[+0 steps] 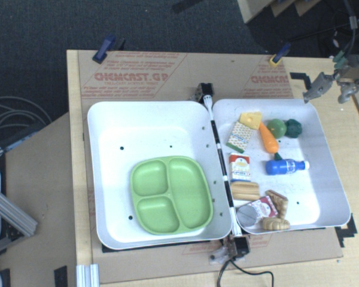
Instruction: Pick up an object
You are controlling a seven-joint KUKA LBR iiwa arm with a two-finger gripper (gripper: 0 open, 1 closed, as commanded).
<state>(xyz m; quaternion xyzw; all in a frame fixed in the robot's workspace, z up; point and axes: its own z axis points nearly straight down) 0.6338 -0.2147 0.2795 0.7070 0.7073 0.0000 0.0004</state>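
As viewed from above at a slant, noted left to right.

Far left: grey cables (12, 121) coiled on the dark floor, off the worktop (78, 160). Blue clamp (103, 49) at the worktop's back left corner.

Left bin (107, 130): white, shallow, holding a green tray (170, 194) with three compartments, set flat toward the front right. Black clip (204, 91) at the back where the two bins meet.

Right bin (323, 160), touching the left bin along a shared edge, holding all the pickable objects:
- packet (240, 136), patterned, near the back left, tilted
- cheese wedge (250, 120), yellow, just behind the packet, touching it
- carton (240, 167), red and white, in front of the packet, beside the shared edge
- bun (245, 190), tan, lying across just in front of the carton
- foil pouch (257, 211), at the front left corner
- carrot (268, 137), orange, lying at a slant right of the packet
- green ball (277, 128), touching the carrot's right side
- dark green piece (293, 127), just right of the ball
- bottle (285, 167), blue, white cap, on its side, cap to the right
- brown pieces (278, 201), right of the pouch, with one more (275, 224) at the front rim

Yellow clamp (280, 54) at the worktop's back right.

End effector (330, 87): beyond the right bin's back right corner, well apart from every object, holding nothing. Spread or pressed together: cannot tell at this size.
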